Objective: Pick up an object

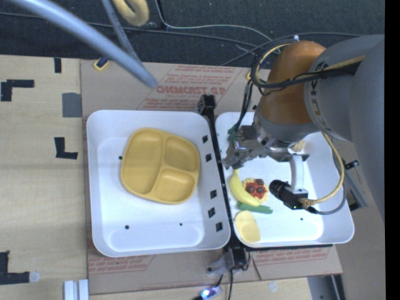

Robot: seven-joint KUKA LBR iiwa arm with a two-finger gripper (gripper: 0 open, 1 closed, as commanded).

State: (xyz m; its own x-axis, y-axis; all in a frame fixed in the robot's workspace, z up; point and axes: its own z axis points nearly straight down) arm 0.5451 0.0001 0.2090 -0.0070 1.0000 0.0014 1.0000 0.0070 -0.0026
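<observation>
In the right bin (312,230), near its left wall, lies a yellow banana (240,191) with a small red and dark toy (255,188) against it and a green piece (261,209) just below. A pale yellow round piece (247,227) lies nearer the front. My gripper (236,156) hangs over the bin's left side, just above the banana, its dark fingers pointing down. Whether anything sits between them is hidden.
A yellow three-compartment plate (160,165) rests in the left bin (109,230). A black divider (215,167) separates the bins. A black cylindrical part with a cable (286,194) hangs over the right bin. The arm's orange band (294,80) looms above.
</observation>
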